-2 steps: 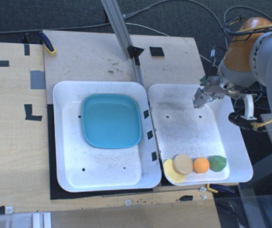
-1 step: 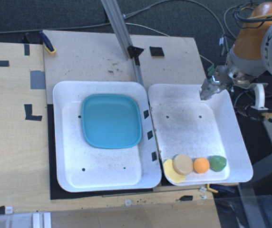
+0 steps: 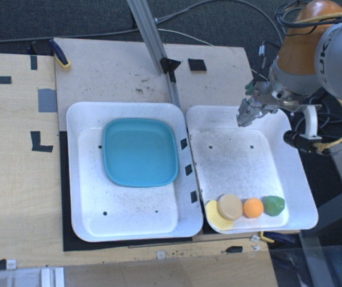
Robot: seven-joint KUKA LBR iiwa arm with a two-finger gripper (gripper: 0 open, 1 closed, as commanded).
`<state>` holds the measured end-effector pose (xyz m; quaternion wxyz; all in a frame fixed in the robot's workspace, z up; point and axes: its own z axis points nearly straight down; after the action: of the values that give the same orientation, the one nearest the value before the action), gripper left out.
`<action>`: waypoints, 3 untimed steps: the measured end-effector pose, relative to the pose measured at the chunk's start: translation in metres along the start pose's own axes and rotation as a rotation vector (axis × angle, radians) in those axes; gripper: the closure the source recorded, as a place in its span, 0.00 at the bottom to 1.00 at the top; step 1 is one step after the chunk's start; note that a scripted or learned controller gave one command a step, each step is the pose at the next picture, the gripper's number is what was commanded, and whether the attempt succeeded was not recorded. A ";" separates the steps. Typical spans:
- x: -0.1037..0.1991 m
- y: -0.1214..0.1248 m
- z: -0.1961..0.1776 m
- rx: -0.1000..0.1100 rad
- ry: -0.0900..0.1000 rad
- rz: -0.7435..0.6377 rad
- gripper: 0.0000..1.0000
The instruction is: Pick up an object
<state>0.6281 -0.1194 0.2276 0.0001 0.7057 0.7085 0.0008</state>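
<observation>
grey and orange, my arm point(image 3: 314, 40) comes in from the right, and my gripper point(image 3: 247, 117) hangs over the far right corner of the right bin point(image 3: 237, 160). whether it is open or shut i cannot tell, since it points down and blurs together. nothing shows in it. along the near edge of that bin sit four small things in a row: a yellow piece point(image 3: 214, 218), a tan disc point(image 3: 230, 207) lying partly on it, an orange ball point(image 3: 253, 208) and a green lump point(image 3: 273, 205), all well apart from my gripper. beside it, the left bin point(image 3: 87, 220) holds a blue plate point(image 3: 140, 152).
</observation>
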 end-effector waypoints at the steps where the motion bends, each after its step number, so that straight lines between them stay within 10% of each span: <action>1: 0.048 -0.010 0.010 0.003 0.000 0.000 1.00; 3: 0.137 -0.021 0.005 0.002 0.000 0.000 1.00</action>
<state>0.6065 0.0175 0.2231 -0.0004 0.7057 0.7085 0.0001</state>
